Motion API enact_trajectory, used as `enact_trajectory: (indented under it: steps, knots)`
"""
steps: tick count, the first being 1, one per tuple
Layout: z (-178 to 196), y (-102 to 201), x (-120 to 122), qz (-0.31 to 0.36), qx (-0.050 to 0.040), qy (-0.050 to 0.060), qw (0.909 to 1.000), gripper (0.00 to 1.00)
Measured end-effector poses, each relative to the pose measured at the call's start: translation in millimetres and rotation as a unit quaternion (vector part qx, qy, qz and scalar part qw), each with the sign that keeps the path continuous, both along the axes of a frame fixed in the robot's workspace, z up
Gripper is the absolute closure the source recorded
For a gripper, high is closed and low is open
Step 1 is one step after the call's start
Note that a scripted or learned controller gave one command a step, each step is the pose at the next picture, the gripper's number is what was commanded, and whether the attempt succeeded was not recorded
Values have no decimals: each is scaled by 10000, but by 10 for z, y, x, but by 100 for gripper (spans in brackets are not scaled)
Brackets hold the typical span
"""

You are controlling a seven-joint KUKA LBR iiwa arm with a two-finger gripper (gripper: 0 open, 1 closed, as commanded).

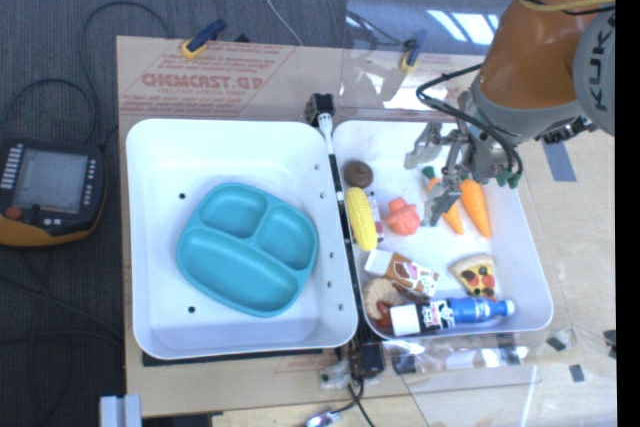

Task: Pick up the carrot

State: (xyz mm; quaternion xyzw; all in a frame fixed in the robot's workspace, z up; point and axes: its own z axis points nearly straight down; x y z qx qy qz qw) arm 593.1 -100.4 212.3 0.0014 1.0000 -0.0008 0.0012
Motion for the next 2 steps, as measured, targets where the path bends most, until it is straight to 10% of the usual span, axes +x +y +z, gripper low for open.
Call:
enact_trajectory:
  steps: [1, 2]
  knots:
    - [-1194, -588, 122, -407, -4, -62, 9992, 0]
    - [-1082, -581, 145, -401, -22, -97, 9991, 100]
